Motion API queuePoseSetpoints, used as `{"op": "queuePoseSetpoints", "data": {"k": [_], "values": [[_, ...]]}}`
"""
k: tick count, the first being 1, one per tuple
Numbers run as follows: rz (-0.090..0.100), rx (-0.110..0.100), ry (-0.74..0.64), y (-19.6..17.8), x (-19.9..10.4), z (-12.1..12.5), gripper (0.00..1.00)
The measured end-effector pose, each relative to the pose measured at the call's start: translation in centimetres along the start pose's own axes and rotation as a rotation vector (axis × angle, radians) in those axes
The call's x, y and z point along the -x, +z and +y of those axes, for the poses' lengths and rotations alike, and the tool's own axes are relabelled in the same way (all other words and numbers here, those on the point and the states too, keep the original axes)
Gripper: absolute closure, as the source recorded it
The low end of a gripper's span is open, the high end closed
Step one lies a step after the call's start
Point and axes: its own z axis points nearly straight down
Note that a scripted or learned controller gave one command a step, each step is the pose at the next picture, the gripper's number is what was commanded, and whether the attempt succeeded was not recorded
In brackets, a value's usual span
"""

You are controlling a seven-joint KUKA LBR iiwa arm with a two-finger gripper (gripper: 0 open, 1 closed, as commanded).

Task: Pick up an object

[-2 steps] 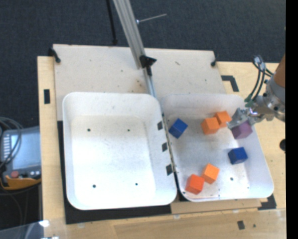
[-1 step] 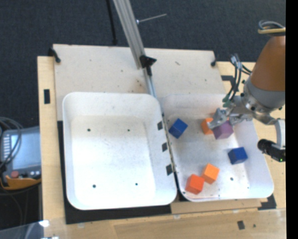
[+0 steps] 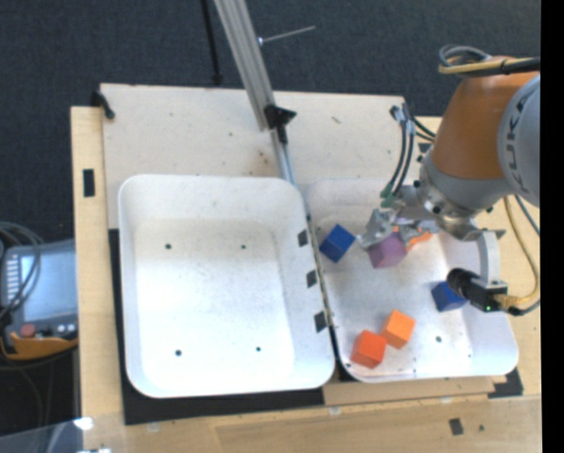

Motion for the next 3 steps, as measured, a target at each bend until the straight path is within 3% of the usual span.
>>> {"op": "queuePoseSetpoints", "data": {"k": [2, 3], "values": [[0.0, 0.002, -0.001, -1.9, -10.6, 0.7, 1.0], [-0.001, -0.002, 0.0, -0.4, -15.3, 0.4, 1.0]]}}
